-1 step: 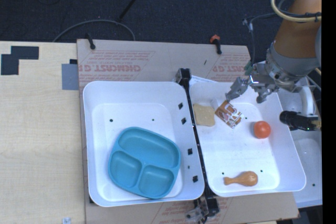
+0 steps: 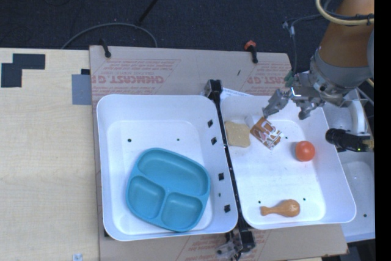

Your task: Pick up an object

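We see the grey arm with the orange band [image 2: 348, 21] reaching in from the right, wrist over the back-right corner of the right shallow white bin [image 2: 342, 192]. The two-finger gripper [image 2: 288, 106] hangs above that bin's rear area; fingers look spread, one [image 2: 274, 104] angled down-left, the other [image 2: 305, 112] to its right, nothing between them.

Candidates in the right bin:
- small brown-and-white patterned packet [image 2: 266, 132], tilted, just below the left finger's tip; we can't tell if they touch
- flat tan bread-like slice [image 2: 237, 134], just left of the packet, near the divider
- small orange-red ball [image 2: 304, 150], right of the packet, apart from it
- tan drumstick-shaped toy [image 2: 282, 209], near the front wall, well apart from the rest

The left shallow white bin [image 2: 116, 113] holds a blue three-compartment plastic tray [image 2: 168, 188], lying flat, rotated, toward the front.

Both bins sit on a cardboard sheet [image 2: 153, 73] atop the light wooden bench [image 2: 43, 162].
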You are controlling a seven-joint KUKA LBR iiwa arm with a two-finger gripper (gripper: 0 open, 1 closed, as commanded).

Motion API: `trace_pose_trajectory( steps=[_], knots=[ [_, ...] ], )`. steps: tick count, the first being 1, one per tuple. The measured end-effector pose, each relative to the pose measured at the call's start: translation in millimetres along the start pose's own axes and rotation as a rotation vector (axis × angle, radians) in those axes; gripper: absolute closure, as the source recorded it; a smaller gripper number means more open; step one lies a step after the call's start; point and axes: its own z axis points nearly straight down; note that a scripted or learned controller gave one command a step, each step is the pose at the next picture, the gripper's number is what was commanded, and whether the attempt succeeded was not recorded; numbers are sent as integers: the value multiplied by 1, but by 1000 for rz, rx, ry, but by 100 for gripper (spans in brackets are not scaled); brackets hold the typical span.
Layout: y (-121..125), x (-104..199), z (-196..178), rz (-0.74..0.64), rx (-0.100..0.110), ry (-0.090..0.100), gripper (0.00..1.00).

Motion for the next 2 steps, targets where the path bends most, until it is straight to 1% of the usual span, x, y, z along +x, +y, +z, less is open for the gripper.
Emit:
trace_pose_trajectory(
  steps=[1, 2],
  knots=[
    [6, 1, 46, 1, 4, 0, 0],
    [-3, 4, 92, 1, 5, 1, 0]
  ],
)
